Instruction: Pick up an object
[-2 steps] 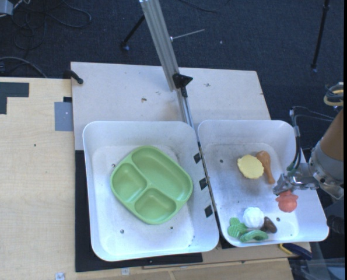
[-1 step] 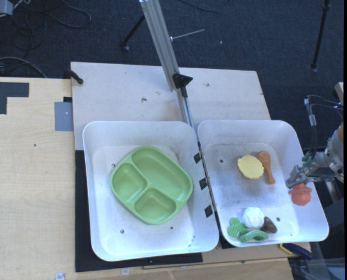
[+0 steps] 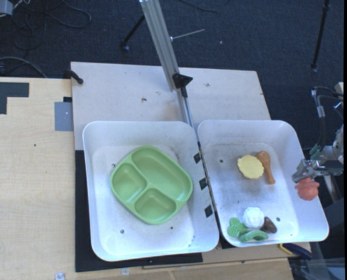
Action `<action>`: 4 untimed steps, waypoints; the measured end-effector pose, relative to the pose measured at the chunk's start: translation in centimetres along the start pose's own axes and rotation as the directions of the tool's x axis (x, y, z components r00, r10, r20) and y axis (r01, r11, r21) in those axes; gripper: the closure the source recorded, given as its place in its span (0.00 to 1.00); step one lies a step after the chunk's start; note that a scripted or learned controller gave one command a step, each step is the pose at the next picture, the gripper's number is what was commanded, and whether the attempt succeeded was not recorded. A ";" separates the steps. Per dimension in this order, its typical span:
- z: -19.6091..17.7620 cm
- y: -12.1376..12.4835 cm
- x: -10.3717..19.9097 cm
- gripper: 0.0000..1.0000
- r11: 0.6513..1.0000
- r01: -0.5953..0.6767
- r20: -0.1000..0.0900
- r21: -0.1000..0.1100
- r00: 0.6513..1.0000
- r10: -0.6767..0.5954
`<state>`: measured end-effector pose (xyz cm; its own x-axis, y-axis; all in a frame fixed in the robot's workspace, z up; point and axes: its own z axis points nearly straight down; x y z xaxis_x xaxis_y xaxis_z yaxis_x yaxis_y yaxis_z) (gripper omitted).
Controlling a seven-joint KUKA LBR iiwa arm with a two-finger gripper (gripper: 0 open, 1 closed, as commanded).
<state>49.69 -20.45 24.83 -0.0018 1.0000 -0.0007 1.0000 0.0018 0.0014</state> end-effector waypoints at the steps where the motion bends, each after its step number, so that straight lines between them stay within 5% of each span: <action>1: -0.7 0.5 5.4 1.00 1.000 0.004 -0.004 0.003 1.000 -0.004; 4: 1.8 -0.4 22.0 1.00 1.000 0.002 -0.003 0.008 1.000 -0.002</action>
